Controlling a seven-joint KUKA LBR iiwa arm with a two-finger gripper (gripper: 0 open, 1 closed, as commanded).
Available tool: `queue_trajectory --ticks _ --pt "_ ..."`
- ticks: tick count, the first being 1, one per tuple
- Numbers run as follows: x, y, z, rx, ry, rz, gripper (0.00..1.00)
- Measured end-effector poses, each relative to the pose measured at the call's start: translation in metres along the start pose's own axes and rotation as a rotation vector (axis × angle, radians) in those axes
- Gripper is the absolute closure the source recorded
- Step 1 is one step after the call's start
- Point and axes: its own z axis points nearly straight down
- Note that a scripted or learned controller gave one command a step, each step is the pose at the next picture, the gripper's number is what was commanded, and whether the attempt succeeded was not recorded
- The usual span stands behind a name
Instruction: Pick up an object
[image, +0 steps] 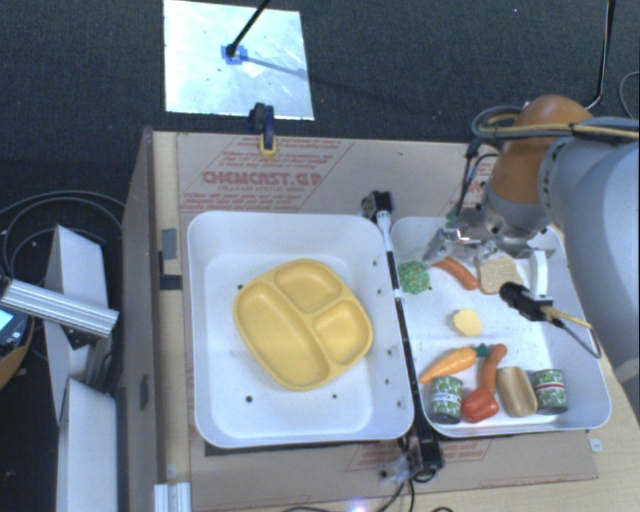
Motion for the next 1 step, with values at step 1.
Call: queue_trajectory --ticks 1 --pt "-0.0006 0.0010 -0.0115 -0.003 -0.001 -0.002 1.00"
